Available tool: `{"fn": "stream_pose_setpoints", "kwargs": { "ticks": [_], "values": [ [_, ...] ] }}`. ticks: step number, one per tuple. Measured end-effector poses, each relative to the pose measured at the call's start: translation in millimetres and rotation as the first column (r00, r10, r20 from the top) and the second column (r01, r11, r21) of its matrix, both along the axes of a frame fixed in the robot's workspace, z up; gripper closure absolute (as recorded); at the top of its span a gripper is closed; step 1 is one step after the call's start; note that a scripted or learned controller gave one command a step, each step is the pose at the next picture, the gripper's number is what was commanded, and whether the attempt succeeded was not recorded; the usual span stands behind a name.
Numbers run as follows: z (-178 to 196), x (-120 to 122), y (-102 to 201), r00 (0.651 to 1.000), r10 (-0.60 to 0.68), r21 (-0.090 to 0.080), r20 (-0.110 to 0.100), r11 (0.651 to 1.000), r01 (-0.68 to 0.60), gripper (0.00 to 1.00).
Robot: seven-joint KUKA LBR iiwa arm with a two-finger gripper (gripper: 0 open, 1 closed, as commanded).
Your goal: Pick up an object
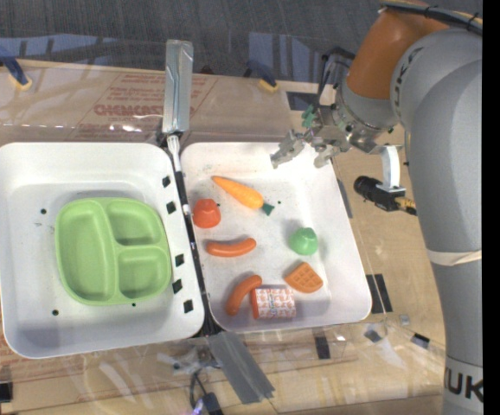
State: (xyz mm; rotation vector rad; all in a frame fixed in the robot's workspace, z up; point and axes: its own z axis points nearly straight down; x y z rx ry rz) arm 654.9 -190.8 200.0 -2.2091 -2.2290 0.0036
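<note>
Over the right white bin's (pixel 341 232) far rim hangs the two-finger gripper (pixel 306 150), fingers spread and holding nothing. At about seven o'clock from it lies the orange plastic carrot (pixel 237 193) (likeliest target), long axis running ten to four, green stem toward four.

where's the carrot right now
The carrot lies in the right bin, toward its far side, tip pointing left, just beyond the red cup and the sausage.
</note>
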Motion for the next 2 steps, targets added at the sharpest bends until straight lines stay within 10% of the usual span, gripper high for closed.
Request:
{"fn": "stream_pose_setpoints", "kwargs": {
  "ticks": [1, 2],
  "values": [
    [-106.7, -14.4, 64.3, 1.000, -0.028, 0.000, -0.001, 1.000, 0.028, 0.00],
    [-97.5, -15.2, 65.2, 1.000, -0.023, 0.001, -0.007, 1.000, 0.023, 1.00]
  ]
}}
